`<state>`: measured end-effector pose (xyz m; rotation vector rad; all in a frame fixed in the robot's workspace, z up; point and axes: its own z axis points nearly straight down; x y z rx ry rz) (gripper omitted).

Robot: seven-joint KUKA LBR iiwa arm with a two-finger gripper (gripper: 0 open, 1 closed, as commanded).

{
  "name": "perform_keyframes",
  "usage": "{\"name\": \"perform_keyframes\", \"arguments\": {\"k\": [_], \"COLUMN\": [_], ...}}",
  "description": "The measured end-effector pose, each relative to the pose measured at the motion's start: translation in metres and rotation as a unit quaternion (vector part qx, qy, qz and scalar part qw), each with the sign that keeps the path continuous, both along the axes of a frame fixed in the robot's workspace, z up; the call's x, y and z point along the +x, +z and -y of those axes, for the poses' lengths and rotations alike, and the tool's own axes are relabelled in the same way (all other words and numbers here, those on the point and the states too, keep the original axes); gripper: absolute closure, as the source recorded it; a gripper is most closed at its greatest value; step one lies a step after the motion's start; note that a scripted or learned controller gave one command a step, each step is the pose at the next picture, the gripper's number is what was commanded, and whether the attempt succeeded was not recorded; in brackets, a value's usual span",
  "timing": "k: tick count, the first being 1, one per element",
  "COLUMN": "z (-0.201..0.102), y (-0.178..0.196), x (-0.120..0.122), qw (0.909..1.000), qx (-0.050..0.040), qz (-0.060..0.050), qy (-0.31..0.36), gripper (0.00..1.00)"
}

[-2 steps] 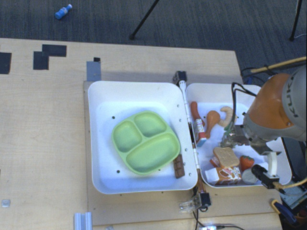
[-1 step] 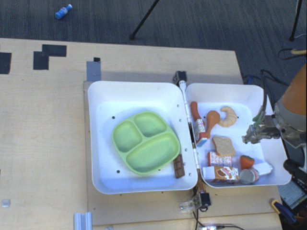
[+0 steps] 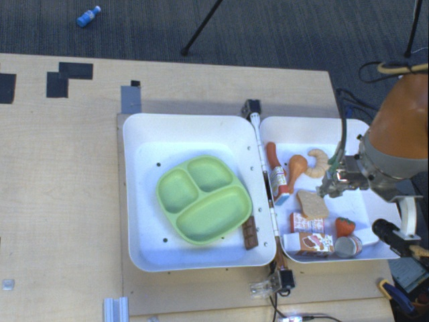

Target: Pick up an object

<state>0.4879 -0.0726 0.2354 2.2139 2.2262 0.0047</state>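
Hovering low over the right white plastic bin, the hand was just above the flat brown slice of toy bread, with the curled beige toy piece just beside it on the far side. Whether the hand was apart or together I cannot tell, because it was small and blurred, and nothing could be seen held in it.

The task names no single object, so any item in this bin could serve; the bread slice looked like the nearest one. Near it lay an orange drumstick-shaped toy, a long red toy sausage, a small red-and-white box, a small red toy and a round grey tin.

In my judgement the main risk was the crowding. The bread was flat and thin, so the hand might slide over it or only push it against the box. It might also catch two items together, or close on air.

The grey arm with the orange band came in from the right and bent down steeply, so the wrist pointed at the bin floor.

Further out, the left white bin held a green divided plate, and a brown bar lay beside the plate. Both bins stood on the pale wooden counter.
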Motion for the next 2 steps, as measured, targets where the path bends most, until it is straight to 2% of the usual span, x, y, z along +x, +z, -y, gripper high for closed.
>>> {"name": "perform_keyframes", "arguments": {"k": [1, 2], "z": [-0.059, -0.109], "y": [0.013, 0.065], "x": [0.001, 0.0], "qw": [1.0, 1.0], "qx": [0.0001, 0.0003], "qz": [0.0, 0.0], "qy": [0.0, 0.0], "gripper": [1.0, 1.0]}}
